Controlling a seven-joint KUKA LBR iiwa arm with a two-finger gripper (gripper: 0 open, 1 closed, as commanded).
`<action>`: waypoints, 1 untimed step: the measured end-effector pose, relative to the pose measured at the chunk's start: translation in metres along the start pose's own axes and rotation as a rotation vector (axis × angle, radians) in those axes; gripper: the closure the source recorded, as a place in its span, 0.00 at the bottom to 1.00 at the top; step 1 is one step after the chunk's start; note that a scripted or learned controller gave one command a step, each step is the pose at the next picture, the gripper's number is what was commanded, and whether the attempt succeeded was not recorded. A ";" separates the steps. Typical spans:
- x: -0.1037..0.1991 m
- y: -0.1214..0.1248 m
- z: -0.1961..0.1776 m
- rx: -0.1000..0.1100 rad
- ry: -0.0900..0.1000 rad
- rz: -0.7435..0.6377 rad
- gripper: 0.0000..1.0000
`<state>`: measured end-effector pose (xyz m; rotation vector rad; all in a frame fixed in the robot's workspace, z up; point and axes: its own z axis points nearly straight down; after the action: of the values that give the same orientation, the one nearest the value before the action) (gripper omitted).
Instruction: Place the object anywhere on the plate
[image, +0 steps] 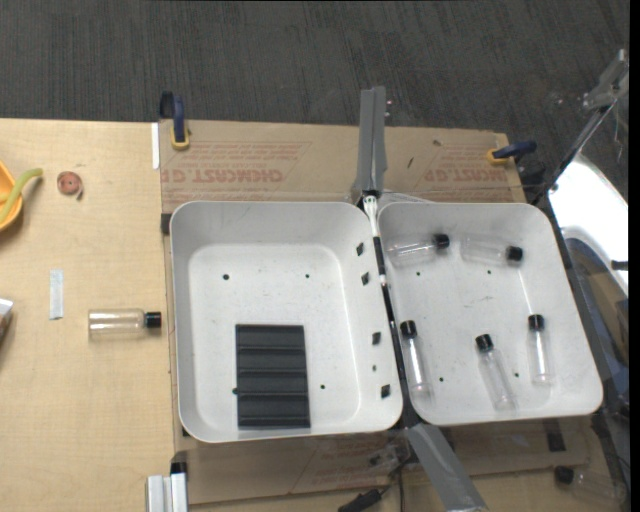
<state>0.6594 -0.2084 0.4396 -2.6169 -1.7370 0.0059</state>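
A black ridged plate (271, 377) lies flat in the near half of the left bin (196, 300). Several clear vials with black caps lie scattered in the right bin (452, 300). Two rest near its far wall, one (415, 246) at the left and one (490, 252) further right. Three more lie toward the front: one (413, 362) by the left wall, one (494, 377) in the middle and one (540, 357) at the right.
Another capped vial (118, 321) lies on the wooden bench left of the bins, near a small white strip (56, 295). An orange item (8, 197) and a red disc (68, 183) sit at the far left. Clamps (175, 120) (510, 152) hold the cardboard. A metal bar (372, 140) rises between the bins.
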 end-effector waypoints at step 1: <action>0.102 -0.043 0.000 0.002 0.000 0.135 0.00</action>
<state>0.6594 -0.0981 0.4397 -2.7271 -1.5560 0.0075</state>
